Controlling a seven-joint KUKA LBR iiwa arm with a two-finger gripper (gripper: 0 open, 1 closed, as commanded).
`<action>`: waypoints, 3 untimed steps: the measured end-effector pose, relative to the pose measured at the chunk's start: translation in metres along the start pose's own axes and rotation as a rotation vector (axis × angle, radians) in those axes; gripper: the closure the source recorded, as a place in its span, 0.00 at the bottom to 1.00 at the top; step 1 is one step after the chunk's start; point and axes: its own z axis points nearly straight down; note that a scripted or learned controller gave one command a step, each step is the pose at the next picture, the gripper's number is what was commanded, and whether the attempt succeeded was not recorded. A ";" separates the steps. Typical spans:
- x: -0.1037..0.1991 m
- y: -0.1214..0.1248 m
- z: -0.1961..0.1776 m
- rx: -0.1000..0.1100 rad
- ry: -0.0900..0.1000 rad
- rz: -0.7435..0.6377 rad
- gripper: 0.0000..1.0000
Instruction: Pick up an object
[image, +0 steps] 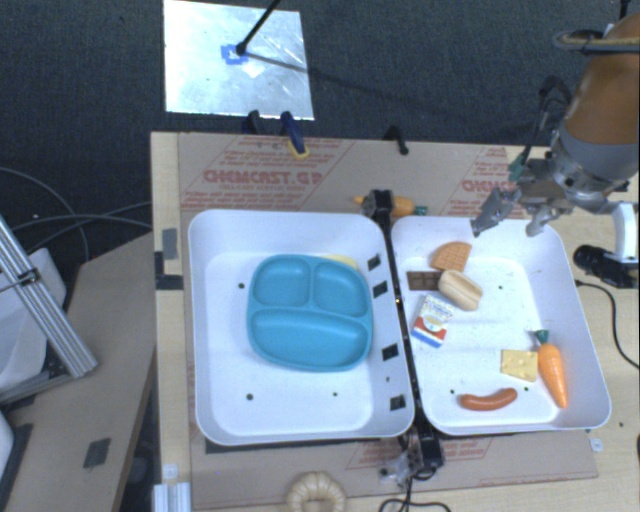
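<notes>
Pincer: the pincer (513, 214) hangs above the far rim of the right bin (580, 300), its two fingers spread apart with bare space between them; it has hold of nothing.
Arm: grey with an orange band, reaching in from the right, wrist well above the toys.
Candidates below and left of the pincer: a round cracker (452, 255) lies nearest, then a brown chocolate piece (422, 280) and a bread roll (460, 290) just beyond it, with a small red, white and blue carton (431, 326) further toward the near side.
Candidates nearer the camera than the pincer: a cheese slice (519, 364) touching or just beside a carrot (552, 370), and a sausage (488, 400) by the near wall, all well apart from the pincer.
Far left of the pincer: the left bin (215, 300) carries a blue divided plate (310, 312) with something pale yellow peeking out behind its far edge.
Done so far: nothing is lifted; every toy rests on the bin floor.
Left to do: judging by the pose, a target must be settled on, the pincer lowered over it, closed and raised. The cracker seems the shortest reach.
Risk: the cracker, chocolate and roll sit close together, so a descent there could nudge a neighbour.
Desk: the desk (250, 165) under both bins is covered by printed cardboard.
</notes>
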 end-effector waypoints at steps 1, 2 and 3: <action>0.000 0.002 -0.007 -0.012 -0.001 -0.002 0.00; 0.009 0.006 0.048 -0.008 -0.001 -0.005 0.00; 0.011 0.009 0.090 -0.010 -0.001 -0.001 0.00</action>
